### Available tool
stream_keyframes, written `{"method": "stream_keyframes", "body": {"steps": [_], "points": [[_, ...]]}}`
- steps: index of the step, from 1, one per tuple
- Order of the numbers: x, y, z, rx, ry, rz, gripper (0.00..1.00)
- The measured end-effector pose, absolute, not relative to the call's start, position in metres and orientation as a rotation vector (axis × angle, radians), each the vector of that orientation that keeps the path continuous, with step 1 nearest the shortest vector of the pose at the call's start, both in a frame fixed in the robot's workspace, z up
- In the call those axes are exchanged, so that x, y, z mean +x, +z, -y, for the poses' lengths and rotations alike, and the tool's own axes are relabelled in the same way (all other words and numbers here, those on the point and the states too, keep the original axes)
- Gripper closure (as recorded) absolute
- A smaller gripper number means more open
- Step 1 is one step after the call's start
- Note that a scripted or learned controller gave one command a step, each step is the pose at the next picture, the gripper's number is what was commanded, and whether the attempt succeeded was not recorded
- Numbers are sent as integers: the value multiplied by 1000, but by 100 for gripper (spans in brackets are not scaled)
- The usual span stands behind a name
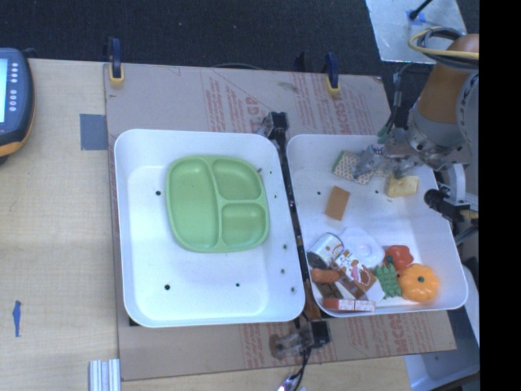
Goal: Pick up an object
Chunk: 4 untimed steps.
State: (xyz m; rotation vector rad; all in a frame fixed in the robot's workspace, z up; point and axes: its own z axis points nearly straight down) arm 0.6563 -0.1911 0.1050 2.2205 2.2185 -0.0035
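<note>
Cardboard-covered bench, two white bins. Gripper (383,160) sits low in the right bin (313,218), at a patterned packet (348,166); finger state, can't tell. Beside it a pale block (402,186), then a tan block (338,203). Green divided plate (218,203) occupies the left bin (138,251).

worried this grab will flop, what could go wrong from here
1. The gripper sits at the right bin's far edge between a patterned packet and a pale yellow block; it might nudge either without catching one.
2. The bin wall is close behind, so a tilted descent could scrape it.
3. The brown block lies apart from the gripper, probably outside this attempt.
</note>
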Motion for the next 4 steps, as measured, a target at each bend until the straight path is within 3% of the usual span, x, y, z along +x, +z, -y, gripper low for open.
{"method": "stream_keyframes", "body": {"steps": [1, 2, 3, 4], "points": [[656, 96, 90, 2213, -4, -2236, 0], [622, 92, 107, 2219, -7, -2229, 0], [555, 91, 93, 2223, -9, -2229, 0], [605, 92, 100, 2215, 1, -2225, 0]]}}
